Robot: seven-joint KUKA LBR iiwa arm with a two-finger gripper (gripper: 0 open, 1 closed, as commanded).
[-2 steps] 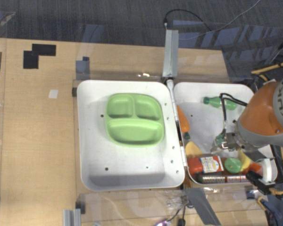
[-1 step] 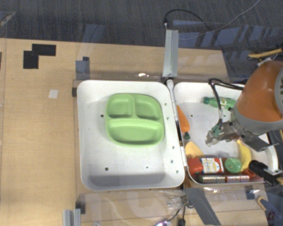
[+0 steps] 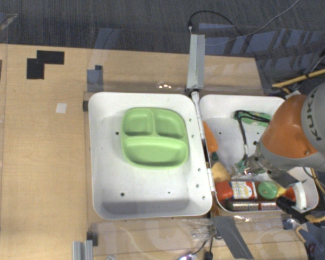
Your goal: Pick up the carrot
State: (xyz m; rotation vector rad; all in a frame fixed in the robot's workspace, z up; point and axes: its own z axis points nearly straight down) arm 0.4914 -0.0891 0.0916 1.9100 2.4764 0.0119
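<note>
Pale wood worktop (image 3: 38, 161) carries two white bins (image 3: 105, 145). A light green divided plate (image 3: 154, 137) lies in one; an orange carrot (image 3: 209, 137), red bottle (image 3: 238, 190) and green lid (image 3: 268, 189) in the other.

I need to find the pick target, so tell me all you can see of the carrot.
The carrot is a slim orange piece, likely plastic, lying along the left wall of the right bin, its long axis running roughly up and down the view. Its lower end nears a pale yellow item; contact is unclear. Nothing grips it.
</note>
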